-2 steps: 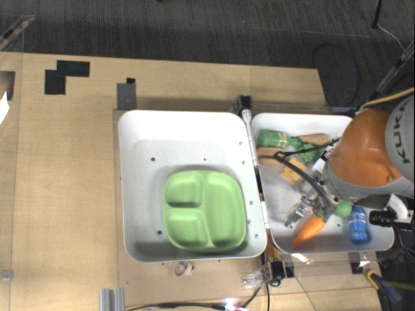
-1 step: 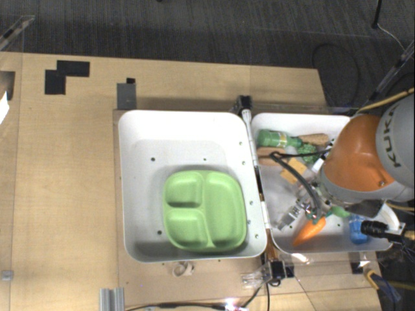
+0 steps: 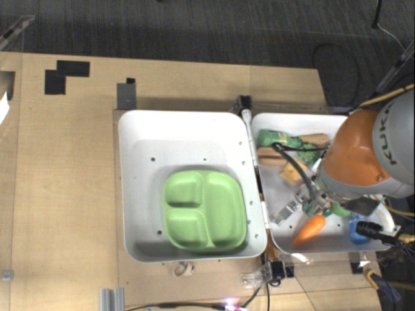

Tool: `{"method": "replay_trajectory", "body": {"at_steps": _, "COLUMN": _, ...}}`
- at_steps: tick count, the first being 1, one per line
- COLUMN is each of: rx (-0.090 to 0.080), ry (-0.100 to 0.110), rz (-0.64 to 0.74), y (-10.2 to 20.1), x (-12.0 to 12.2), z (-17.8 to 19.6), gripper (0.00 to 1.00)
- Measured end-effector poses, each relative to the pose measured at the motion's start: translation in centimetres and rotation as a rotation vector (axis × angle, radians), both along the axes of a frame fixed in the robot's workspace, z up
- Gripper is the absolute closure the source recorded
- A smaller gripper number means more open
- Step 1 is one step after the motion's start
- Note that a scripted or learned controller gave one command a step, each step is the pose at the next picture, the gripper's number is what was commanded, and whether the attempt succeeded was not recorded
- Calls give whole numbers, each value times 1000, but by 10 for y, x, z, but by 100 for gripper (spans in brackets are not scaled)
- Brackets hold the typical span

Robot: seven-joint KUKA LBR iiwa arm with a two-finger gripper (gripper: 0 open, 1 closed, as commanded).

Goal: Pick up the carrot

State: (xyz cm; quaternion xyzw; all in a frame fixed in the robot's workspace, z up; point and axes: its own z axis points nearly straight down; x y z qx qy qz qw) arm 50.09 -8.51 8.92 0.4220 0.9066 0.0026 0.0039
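From the overhead camera I see the gripper [image 3: 299,206] low in the right bin [image 3: 295,123]; I cannot tell its state. The carrot [image 3: 309,229] lies just below it, a blue object [image 3: 358,230] off to the carrot's right. Green items [image 3: 280,138] crowd the far side above the wrist, and a green tray [image 3: 204,208] sits in the left bin [image 3: 136,193]

Arm [image 3: 363,154]: covering much of the right bin [image 3: 292,123]; running off the right edge. Claw [image 3: 310,203]: finger state unreadable. Blue item [image 3: 358,232]: partly hidden, unidentifiable.
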Motion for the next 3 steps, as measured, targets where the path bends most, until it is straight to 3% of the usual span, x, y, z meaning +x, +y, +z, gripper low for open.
{"method": "replay_trajectory", "body": {"at_steps": 1, "rx": -1, "ry": -4, "rz": -199, "y": -7, "x": 109, "z": -1, "gripper": 0}}
{"method": "replay_trajectory", "body": {"at_steps": 2, "rx": 0, "ry": -6, "rz": -205, "y": 13, "x": 41, "z": 101, "gripper": 0}}
{"method": "replay_trajectory", "body": {"at_steps": 3, "rx": -2, "ry": 3, "rz": -13, "y": 3, "x": 5, "z": 96, "gripper": 0}}
